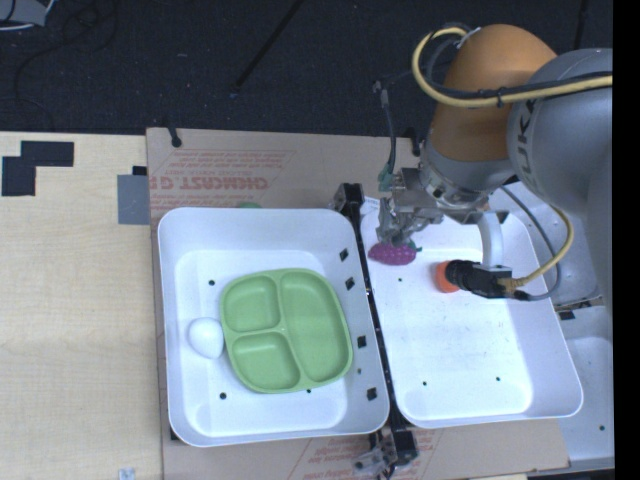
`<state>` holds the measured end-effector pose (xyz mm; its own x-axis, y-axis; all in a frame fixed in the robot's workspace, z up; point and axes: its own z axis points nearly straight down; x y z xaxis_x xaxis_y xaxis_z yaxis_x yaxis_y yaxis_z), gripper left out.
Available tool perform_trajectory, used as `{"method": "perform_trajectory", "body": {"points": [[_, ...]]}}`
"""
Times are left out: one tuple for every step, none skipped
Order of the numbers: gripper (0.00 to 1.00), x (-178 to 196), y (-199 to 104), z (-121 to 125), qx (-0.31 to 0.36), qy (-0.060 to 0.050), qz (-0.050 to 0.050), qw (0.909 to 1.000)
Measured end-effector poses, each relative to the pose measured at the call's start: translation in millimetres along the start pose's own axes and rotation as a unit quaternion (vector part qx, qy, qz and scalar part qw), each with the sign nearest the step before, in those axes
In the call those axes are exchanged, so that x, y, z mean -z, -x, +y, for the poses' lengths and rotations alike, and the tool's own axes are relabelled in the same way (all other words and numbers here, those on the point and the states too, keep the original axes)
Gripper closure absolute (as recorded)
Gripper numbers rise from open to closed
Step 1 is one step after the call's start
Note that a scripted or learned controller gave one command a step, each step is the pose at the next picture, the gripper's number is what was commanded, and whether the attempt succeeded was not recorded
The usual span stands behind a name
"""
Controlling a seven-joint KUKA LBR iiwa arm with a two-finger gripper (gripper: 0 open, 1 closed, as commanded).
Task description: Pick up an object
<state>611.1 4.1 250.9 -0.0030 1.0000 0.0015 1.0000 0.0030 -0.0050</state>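
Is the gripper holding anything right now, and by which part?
Cannot be told: the gripper sits right over the small purple object, top touching, but no grasp is visible.

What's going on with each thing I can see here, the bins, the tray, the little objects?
Green tray: lying flat in the left bin, compartments bare.
White egg: resting beside the tray's left edge.
Purple object: in the right bin, right under the gripper.
Orange object: in the right bin, partly hidden.

Robot lab: arm [540, 118] over a plywood bench [70, 308] with two white bins [180, 238], taped markers, cables on dark floor.
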Motion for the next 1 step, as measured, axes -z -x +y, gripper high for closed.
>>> {"method": "perform_trajectory", "body": {"points": [[1.0,-15.8,-54.8,-14.6,0.0,0.0,0.0,1.0]]}}
